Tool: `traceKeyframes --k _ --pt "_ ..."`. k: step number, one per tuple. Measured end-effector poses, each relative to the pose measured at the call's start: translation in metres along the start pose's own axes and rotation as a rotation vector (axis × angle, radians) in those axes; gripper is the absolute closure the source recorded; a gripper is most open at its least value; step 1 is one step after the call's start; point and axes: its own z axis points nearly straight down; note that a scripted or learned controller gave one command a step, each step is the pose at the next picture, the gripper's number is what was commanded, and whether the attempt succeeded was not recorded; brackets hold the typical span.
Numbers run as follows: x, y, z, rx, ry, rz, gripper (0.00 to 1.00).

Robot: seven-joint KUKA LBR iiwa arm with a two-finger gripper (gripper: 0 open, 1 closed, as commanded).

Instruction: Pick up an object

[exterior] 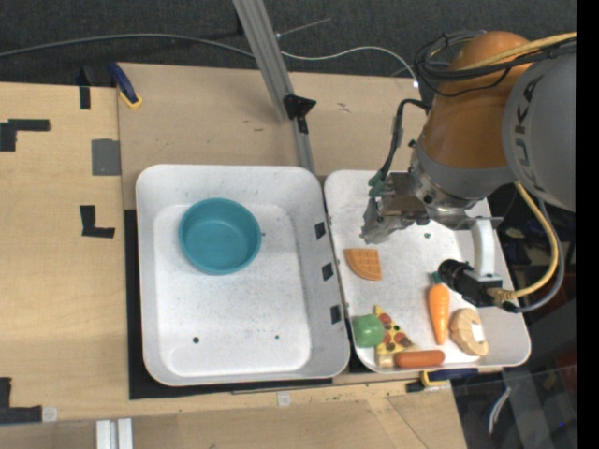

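My gripper (374, 235) hangs over the right bin (348, 193), its tips just above and left of an orange waffle-like piece (365, 264). Nothing shows between the tips. Further down the same bin lie an orange carrot (438, 312), a beige bread roll (467, 331), a green round fruit (368, 329), a red sausage (418, 359) and a small yellow and red piece (388, 336). The grey arm with its orange band (473, 110) covers the bin's upper right.
The left bin (159, 344) holds a teal bowl (219, 235) in its upper left part. A grey metal pole (271, 64) slants down to the bins' shared upper edge. Black cables run along the right bin's right side.
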Motion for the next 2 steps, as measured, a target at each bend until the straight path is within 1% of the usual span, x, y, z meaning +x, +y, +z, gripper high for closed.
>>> traceKeyframes --k 1,2 --pt "0.048 0.004 0.022 0.002 0.0 0.0 1.0" --pt "0.094 0.008 0.036 0.001 -0.001 0.0 1.0"
